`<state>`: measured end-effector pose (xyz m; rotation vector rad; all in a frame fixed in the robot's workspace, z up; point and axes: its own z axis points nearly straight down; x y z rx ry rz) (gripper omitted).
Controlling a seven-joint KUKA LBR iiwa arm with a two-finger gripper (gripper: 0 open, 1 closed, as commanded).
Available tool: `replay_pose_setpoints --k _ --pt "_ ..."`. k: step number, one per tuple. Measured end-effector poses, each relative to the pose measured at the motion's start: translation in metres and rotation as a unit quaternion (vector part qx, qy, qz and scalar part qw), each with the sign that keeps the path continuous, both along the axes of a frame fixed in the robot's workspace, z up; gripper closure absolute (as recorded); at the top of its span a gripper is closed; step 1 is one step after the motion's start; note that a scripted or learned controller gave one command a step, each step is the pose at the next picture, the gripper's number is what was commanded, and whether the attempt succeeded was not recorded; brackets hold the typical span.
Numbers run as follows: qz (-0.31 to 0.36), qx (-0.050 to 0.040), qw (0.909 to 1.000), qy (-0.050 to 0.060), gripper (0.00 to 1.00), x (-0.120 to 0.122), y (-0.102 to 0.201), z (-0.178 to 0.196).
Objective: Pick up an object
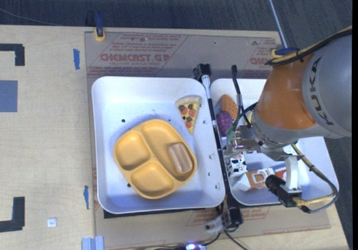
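The table (pixel 45 148) carries two white bins. The arm (pixel 305 95) covers the right bin (pixel 330 159); I cannot tell the end effector's state. The left bin (pixel 106 131) holds a yellow divided plate (pixel 140 159) with a sausage (pixel 180 157), and a pizza slice (pixel 189 110) near its far right corner.

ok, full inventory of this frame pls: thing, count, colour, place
shallow white bins: 2, white, side by side on the bench
yellow three-compartment plastic tray: 1, yellow, left bin
toy hot dog: 1, brown-pink, tray's right compartment
toy pizza slice: 1, yellow with red dots, left bin, upper right corner
orange-brown oblong toy: 1, right bin, top left
purple toy: 1, right bin, just below the oblong one
small white item with dark spots: 1, right bin, lower left
blue clamps: 2, cardboard's top edge
grey and orange arm: 1, over right bin
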<state>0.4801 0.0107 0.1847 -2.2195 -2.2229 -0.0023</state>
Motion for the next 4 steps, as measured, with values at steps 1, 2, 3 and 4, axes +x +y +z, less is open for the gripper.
replay_pose_setpoints --k 1,2,3,4 --pt "-0.001 -0.0009 1.0000 0.000 1.00 0.041 -0.025 0.038" --pt "-0.001 -0.0004 1.0000 0.001 1.00 -0.001 -0.022 0.000" --pt "0.000 -0.0011 1.0000 -0.001 1.00 0.111 -0.054 0.051" --pt "-0.001 -0.0004 1.0000 0.001 1.00 0.031 -0.042 0.000"
